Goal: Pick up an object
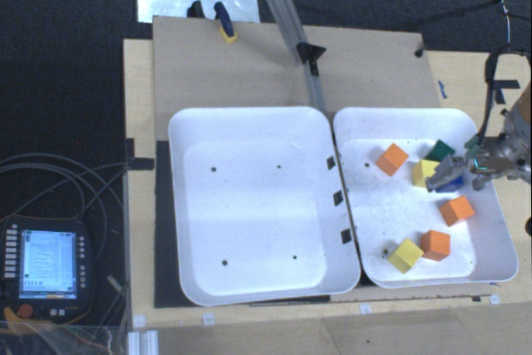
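Blue block (450, 184) lies in the right bin (366, 249), under the gripper (446, 176), whose opening I cannot tell. Just beside it: yellow block (424, 171), green block (440, 150), orange block (456, 210).

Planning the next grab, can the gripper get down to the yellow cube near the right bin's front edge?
Probably yes: the yellow cube is open from above, though an orange cube touches its right side.
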Motion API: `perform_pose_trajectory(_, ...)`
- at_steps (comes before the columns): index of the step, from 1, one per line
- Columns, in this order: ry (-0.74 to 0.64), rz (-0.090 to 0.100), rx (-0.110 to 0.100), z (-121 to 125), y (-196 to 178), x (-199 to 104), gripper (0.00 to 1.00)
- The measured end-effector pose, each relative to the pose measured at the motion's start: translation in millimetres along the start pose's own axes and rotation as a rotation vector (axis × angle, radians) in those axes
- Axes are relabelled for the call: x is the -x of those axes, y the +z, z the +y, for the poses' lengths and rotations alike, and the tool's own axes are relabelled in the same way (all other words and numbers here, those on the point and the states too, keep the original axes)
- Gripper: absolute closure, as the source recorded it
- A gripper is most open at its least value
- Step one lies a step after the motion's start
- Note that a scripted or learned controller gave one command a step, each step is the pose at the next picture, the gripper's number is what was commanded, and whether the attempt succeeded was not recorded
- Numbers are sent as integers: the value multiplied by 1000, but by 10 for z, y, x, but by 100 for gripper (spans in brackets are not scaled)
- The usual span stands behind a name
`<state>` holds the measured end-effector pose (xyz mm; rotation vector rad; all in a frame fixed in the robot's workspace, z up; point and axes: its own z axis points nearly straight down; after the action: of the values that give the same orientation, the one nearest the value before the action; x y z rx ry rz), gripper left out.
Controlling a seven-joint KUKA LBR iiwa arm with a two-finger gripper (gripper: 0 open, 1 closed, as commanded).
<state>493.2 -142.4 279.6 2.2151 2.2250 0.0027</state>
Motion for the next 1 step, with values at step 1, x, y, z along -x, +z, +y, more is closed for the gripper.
perform_pose_trajectory(1,1,0,1,0,-2,1,0)
